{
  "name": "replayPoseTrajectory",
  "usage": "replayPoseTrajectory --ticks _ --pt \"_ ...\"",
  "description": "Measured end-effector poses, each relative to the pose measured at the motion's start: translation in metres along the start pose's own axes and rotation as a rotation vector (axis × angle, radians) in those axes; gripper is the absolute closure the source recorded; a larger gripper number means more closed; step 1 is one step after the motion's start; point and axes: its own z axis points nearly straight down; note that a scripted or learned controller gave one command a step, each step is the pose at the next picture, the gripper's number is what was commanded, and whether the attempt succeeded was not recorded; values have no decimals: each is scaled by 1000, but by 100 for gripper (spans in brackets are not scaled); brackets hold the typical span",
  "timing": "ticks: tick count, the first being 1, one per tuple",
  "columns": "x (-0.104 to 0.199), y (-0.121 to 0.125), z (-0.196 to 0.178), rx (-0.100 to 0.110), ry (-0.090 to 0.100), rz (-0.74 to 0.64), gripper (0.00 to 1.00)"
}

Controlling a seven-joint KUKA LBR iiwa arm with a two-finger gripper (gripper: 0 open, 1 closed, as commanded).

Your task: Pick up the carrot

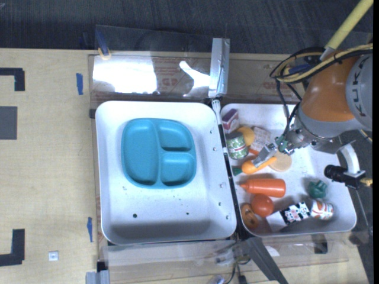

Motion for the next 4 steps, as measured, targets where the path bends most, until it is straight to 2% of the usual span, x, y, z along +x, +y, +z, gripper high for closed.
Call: replayPoseTrajectory --ticks 1,2,3,4 --pt "6 -44 -8 -1 -1 -184 0" --pt "-24 7 37 -16 -15 -204 0" --pt "-10 41 43 -9 -9 -194 0" --pt "-39 79 43 15 13 -289 0"
